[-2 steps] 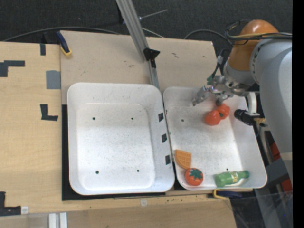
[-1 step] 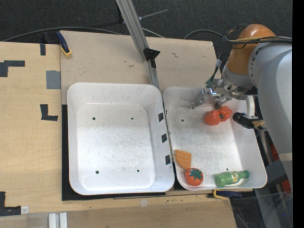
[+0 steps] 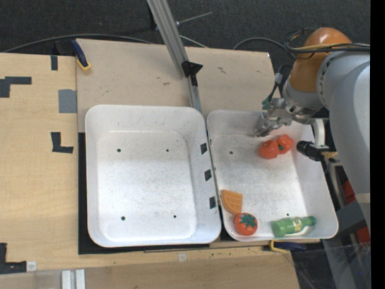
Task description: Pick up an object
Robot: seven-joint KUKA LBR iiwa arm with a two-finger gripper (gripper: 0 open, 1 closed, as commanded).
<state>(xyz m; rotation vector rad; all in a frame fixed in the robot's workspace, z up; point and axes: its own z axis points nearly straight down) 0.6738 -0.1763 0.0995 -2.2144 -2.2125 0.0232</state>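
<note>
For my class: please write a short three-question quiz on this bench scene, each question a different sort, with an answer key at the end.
1. True or false: the green bottle lies in the left bin.
2. Multiple choice: the thing nearest the gripper is A) the orange wedge, B) the red-orange toy, C) the tomato.
3. Fill in: all four toys lie in the ___ bin.

Key: 1 false. 2 B. 3 right.
</note>
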